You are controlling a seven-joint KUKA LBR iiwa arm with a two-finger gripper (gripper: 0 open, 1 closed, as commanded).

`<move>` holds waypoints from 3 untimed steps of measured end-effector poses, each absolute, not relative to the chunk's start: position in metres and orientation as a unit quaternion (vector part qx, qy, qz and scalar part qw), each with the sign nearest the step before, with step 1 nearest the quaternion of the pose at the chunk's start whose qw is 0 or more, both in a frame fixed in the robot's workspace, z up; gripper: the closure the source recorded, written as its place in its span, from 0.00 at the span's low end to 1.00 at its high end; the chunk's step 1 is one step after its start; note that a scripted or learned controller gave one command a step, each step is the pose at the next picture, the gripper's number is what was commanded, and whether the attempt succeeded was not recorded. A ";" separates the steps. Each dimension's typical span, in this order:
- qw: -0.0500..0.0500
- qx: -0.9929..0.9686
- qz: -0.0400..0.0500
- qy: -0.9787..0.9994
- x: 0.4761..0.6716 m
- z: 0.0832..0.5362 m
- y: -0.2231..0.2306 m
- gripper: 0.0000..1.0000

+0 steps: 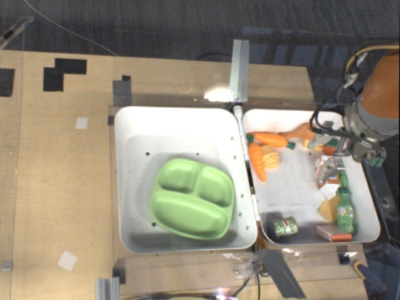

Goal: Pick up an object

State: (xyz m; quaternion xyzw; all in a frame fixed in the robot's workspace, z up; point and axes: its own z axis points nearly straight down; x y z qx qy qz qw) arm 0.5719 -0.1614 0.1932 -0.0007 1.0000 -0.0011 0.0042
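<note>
My gripper hangs over the right side of the right bin, reaching in below the arm's orange band. Something small and orange-red lies right under it, partly hidden. A green bottle and a yellow wedge lie just in front of the gripper. At the bin's back left are two carrots and a piece of corn. An orange item rests at the back wall. Near the front edge are a green can and a red box.
The left bin holds a green divided plate. A raised rim separates the two bins. A metal post stands behind them.
</note>
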 end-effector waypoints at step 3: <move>0.008 -0.088 -0.002 0.996 0.517 0.090 -0.188 0.00</move>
